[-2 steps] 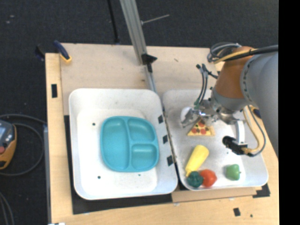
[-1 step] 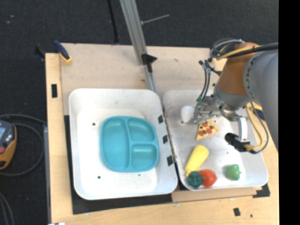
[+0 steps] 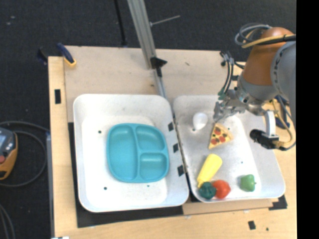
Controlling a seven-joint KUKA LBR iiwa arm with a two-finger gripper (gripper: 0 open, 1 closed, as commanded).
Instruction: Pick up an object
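Five toys lay loose in the right bin (image 3: 271, 156) for grasping; the gripper (image 3: 227, 108) hung over its far end, beside the pizza slice (image 3: 220, 136), grip state unreadable.

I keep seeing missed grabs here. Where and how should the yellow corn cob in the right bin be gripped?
Probably across the middle of the corn cob, from above. It lies flat and slanted, so the end effector should close across its narrow width, clear of the tomato at its lower end.

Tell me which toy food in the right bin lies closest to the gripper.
The pizza slice, just below the gripper. The corn, tomato and green pepper lie farther down.
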